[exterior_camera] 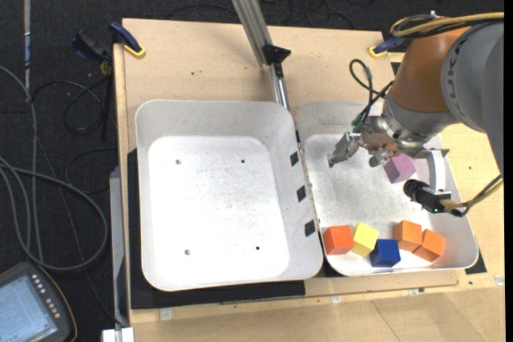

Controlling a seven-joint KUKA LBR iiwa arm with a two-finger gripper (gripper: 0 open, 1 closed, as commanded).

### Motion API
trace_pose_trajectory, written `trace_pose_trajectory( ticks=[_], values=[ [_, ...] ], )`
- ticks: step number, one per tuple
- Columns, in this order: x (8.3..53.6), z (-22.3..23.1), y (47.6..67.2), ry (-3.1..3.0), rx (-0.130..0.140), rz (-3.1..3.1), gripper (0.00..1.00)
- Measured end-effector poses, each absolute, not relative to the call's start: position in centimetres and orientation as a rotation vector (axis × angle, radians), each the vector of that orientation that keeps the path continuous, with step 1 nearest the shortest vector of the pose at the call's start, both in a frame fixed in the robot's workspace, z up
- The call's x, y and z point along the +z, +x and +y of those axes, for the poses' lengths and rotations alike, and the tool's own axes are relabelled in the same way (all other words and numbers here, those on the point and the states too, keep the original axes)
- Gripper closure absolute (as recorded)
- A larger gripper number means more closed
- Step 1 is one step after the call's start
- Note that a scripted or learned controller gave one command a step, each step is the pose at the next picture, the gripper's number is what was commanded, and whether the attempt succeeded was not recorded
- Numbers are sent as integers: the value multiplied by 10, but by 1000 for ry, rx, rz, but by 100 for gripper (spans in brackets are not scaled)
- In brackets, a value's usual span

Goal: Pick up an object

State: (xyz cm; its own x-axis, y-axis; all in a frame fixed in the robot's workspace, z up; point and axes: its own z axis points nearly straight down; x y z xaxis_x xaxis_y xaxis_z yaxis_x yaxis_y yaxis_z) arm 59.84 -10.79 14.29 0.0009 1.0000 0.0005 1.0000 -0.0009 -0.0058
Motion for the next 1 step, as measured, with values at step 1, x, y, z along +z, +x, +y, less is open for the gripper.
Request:
trace_pose_trajectory(
  ticks=[1],
  values=[
    [92, -107, 598, -2220, 4, -2219, 0]
  ],
)
